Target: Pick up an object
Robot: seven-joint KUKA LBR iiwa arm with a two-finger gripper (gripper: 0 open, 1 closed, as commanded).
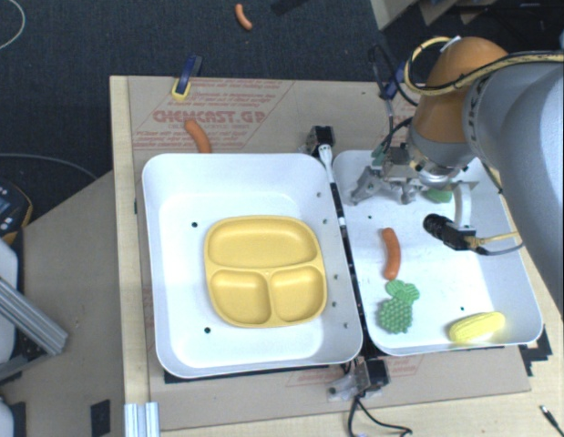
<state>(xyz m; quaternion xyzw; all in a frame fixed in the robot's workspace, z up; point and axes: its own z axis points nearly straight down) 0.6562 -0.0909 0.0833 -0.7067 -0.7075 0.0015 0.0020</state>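
The right bin holds three small things. An orange sausage-shaped piece lies near its left side. Below it sits a green bumpy piece, and a yellow piece rests at the front right corner. My gripper hangs over the bin's back left corner, under the orange wrist band. Its two grey fingers are spread apart with nothing between them. The orange piece lies a short way in front of the fingertips, not touching them.
The left bin bears a yellow divided plate. Another orange piece lies on the cardboard behind that bin, near a blue and yellow clip. A black cable part hangs beside the gripper over the right bin.
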